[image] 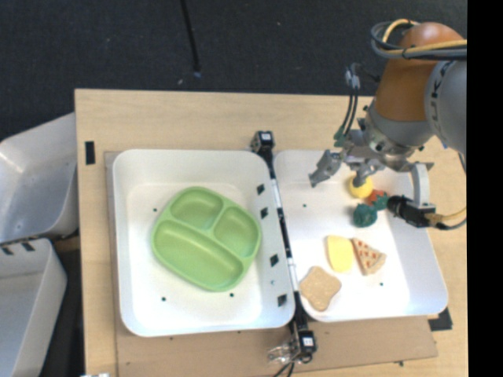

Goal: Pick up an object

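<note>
The gripper (346, 166) hangs spread open and empty near the right bin's (409, 293) far edge, beside a yellow toy (361, 186) that could roll away when nudged.

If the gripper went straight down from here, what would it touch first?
Most likely the small yellow toy lying just under the gripper in the right bin, though depth is hard to judge from this slanted view; it might meet the bin floor beside it.
</note>
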`<state>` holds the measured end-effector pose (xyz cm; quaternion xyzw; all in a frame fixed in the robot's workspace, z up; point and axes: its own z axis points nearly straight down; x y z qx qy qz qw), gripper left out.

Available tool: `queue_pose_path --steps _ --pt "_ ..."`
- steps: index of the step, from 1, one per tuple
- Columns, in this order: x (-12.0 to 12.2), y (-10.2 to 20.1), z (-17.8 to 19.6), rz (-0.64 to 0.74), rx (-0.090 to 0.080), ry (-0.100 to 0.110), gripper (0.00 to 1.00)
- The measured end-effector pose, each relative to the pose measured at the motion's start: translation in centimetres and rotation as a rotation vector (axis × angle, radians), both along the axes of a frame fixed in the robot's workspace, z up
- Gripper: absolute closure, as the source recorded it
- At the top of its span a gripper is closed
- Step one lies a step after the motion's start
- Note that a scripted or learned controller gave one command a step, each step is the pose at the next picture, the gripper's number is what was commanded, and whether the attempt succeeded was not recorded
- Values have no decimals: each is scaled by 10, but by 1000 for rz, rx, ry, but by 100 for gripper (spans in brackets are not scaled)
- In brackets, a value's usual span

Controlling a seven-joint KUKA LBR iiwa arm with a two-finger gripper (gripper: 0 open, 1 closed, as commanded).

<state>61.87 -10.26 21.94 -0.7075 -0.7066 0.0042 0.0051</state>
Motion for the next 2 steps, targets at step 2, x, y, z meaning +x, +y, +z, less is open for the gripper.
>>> queue_pose_path --steps 2 --pt "10 5 -41 4 -3 -11 0"
